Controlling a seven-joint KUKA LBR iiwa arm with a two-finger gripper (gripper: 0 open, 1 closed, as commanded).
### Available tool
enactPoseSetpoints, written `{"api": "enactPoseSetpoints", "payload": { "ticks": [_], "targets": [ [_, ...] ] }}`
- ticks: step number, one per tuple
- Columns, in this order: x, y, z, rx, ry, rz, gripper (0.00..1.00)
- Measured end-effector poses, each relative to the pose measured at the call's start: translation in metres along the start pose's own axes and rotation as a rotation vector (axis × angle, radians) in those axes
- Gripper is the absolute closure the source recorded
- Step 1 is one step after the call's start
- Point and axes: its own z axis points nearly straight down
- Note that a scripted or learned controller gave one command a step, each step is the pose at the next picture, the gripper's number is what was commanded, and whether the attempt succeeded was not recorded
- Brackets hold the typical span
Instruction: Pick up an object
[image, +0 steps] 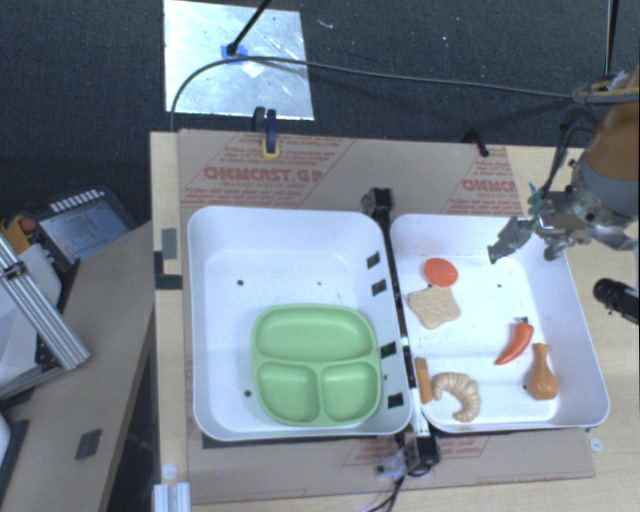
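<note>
One fixed camera looks down slantwise on both white bins (300, 225).

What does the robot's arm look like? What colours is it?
The arm is grey and rounded, with an orange band above the wrist. At its end sits a small dark grey metal gripper, much thinner than the arm, with boxy parts behind it.
</note>
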Motion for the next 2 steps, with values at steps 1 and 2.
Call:
{"api": "enactPoseSetpoints", "payload": {
  "ticks": [1,2],
  "targets": [
    [-0.002,0.002,0.041,0.001,0.000,0.002,0.00],
    [-0.002,0.011,0.099,0.002,0.000,0.002,0.00]
  ]
}}
